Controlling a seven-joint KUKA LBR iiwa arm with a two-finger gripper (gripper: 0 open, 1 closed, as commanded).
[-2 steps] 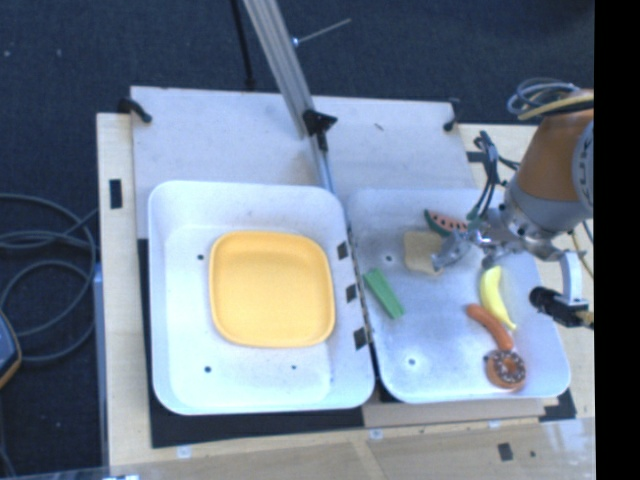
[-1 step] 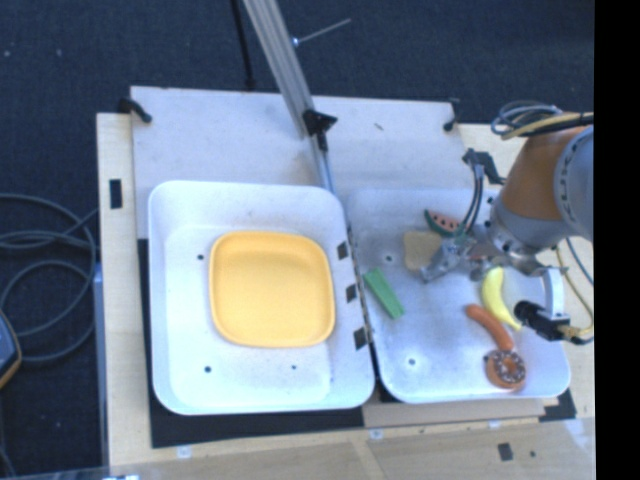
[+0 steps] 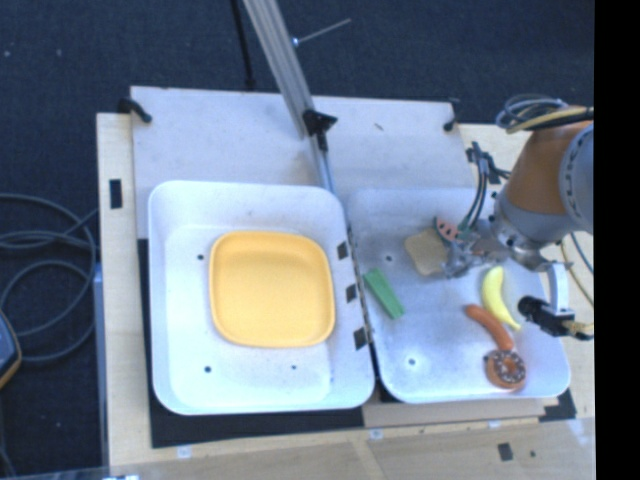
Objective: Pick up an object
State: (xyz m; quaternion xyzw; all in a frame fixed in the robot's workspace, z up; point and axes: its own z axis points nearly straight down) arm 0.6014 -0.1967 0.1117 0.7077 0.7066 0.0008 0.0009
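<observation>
Camera view looks down at a slant on the desk and its two white bins; the arm enters from the right and its far part is cut off by the frame edge, so just the grey body and orange band show. The hand sits low in the right bin, small and dark against cables, and I cannot tell how it stands, nor whether anything lies within it. It meets the right edge of a tan flat piece, whose outline is blurred; a small pinkish scrap lies just above, too small to name. The banana lies just right of and below the hand, apart from it, its long axis running from upper left to lower right with a slight curve. Just beneath it a red-orange sausage runs much the same diagonal, nearly touching the banana's lower end. Below that sits a brown doughnut, near the bin's lower right corner. A green block lies by the bin's left wall, tilted on the same diagonal, well left of the hand. The left bin holds a yellow square plate
</observation>
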